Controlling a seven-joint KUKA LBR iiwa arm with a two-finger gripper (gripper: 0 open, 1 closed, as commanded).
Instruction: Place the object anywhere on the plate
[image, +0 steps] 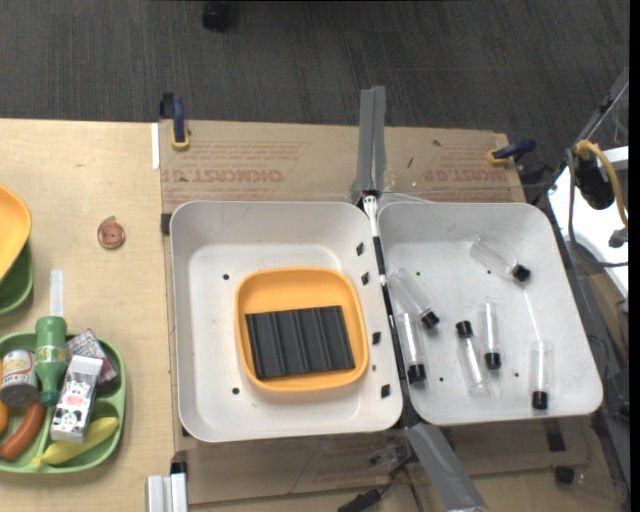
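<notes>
At the left edge of the frame a yellow bowl (10, 232) is cut off, so you see just its curved right side. Lower left, a green tray (100, 440) of toy food and a green bottle (49, 358) also runs out of frame. In the right bin (565, 270) the clear tubes (470, 358) with black caps are faint against the white floor; you can count about six, scattered and lying flat, but their outlines are hard to follow.

The dark ridged slab (300, 340) lies flat at the centre of the orange plate (300, 281), which sits in the middle of the left bin (200, 300). The slab is within the plate's rim on all sides.

You cannot tell how the end effector stands, nor where the slab lies relative to it.

Both bins rest on cardboard (260, 165) on the table (80, 170).
</notes>
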